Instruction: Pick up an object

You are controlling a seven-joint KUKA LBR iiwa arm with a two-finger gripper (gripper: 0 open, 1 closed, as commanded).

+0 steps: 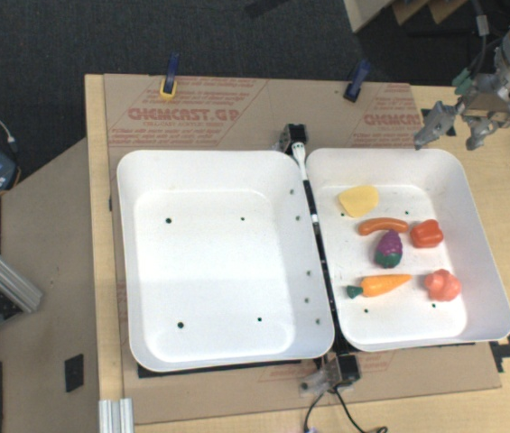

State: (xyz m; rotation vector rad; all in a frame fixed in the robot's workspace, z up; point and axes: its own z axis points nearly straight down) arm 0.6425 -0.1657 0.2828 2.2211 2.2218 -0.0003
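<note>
Nothing is picked yet: my gripper point(454, 126) hangs spread wide and empty above the right bin's point(480, 242) far corner, while the carrot point(383, 285) and other toys lie inside.

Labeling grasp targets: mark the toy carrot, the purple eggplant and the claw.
toy carrot point(384, 285), camera view, middle of the orange body
purple eggplant point(388, 249), camera view, centre of the purple body
claw point(456, 126), camera view, midway between fingertips
</note>
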